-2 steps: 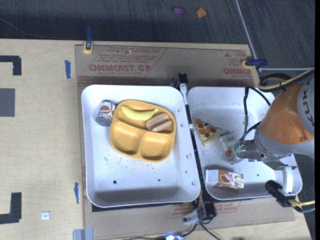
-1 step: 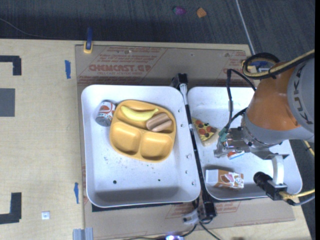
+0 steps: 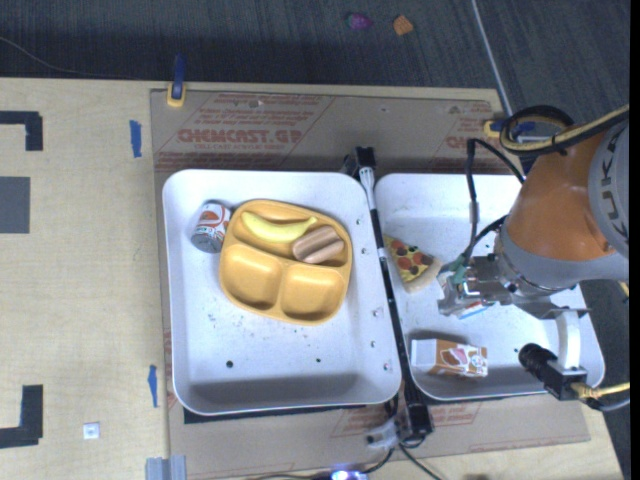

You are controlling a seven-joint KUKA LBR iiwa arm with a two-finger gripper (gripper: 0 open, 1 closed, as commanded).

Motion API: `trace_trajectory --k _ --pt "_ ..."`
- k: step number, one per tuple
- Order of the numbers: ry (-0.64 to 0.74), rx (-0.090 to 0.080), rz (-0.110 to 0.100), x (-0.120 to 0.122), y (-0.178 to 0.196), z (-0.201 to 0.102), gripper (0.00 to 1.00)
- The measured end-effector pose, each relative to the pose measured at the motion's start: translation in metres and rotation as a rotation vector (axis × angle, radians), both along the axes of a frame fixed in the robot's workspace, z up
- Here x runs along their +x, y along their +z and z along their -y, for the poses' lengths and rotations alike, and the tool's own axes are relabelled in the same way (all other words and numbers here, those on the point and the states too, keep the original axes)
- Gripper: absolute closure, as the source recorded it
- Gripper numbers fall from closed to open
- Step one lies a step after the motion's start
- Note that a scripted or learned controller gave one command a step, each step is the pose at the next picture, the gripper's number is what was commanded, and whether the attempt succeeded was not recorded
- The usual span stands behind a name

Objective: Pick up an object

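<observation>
The bench (image 3: pixel 80 298) carries a brown cardboard sheet (image 3: pixel 320 123), and two shallow white bins sit side by side on it.

Left bin (image 3: pixel 200 368): a yellow divided plate (image 3: pixel 285 288) occupies the upper middle. A toy banana (image 3: pixel 272 228) lies in the plate's far compartment, and a toy sausage (image 3: pixel 318 246) lies just beside it at its 4 o'clock. The two near compartments of the plate hold nothing visible. A small can (image 3: pixel 209 226) lies on its side at the plate's 10 o'clock, touching or nearly touching the plate rim.

Right bin (image 3: pixel 420 193): a toy pizza slice (image 3: pixel 410 262) lies near the left wall, about halfway down the bin. A small white and orange carton (image 3: pixel 450 357) lies flat at the slice's 5 o'clock, close to the bin's near wall.

The arm (image 3: pixel 560 218) enters from 3 o'clock and hangs over the right bin, its orange band covering the bin's right half. The pincer (image 3: pixel 462 293) sits at the pizza slice's 4 o'clock and at the carton's 12 o'clock, apart from both. Its metal parts appear cluttered and blurred at this angle, so whether it is spread or pressed together cannot be told; nothing is seen between its tips. A black part of the wrist assembly (image 3: pixel 545 365) projects toward 5 o'clock over the bin's near right corner.

Blue tape marks (image 3: pixel 135 138) sit on the bench at the cardboard's left edge.
</observation>
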State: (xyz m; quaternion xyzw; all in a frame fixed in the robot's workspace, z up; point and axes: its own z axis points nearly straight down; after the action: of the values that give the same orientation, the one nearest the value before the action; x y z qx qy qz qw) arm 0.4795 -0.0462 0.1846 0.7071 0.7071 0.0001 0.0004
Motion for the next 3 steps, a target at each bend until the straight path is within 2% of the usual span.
trace_trajectory --k 1,2,3 --pt "0.000 0.000 0.000 0.000 0.000 0.000 0.00" --pt "-0.001 0.000 -0.001 0.004 -0.089 0.056 0.00" --pt "-0.003 -0.001 0.006 0.002 -0.095 0.052 0.00"
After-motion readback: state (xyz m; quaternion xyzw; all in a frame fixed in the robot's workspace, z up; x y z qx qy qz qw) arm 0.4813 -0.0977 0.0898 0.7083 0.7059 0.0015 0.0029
